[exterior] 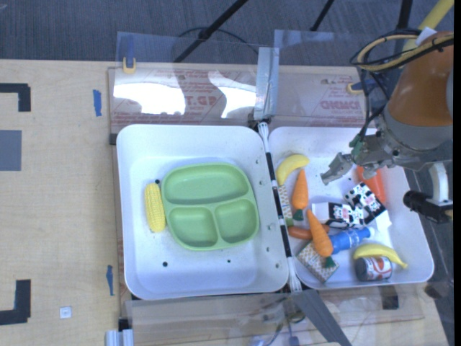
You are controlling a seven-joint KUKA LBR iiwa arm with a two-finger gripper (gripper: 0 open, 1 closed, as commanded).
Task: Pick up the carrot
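— Camera view: where's your carrot (300,189)?
— Right bin (414,225), left side, below a banana (291,166); another carrot (320,238), a bottle (351,237) and a can (373,267) crowd it.
— Gripper (344,166)?
— Fingers apart, holding nothing. No legible writing.

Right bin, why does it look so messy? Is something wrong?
Nothing is broken or spilled. The right bin is just crowded: carrots, bananas, a can and a blue bottle lie jumbled, some overlapping. The left bin's green tray and corn sit neatly.
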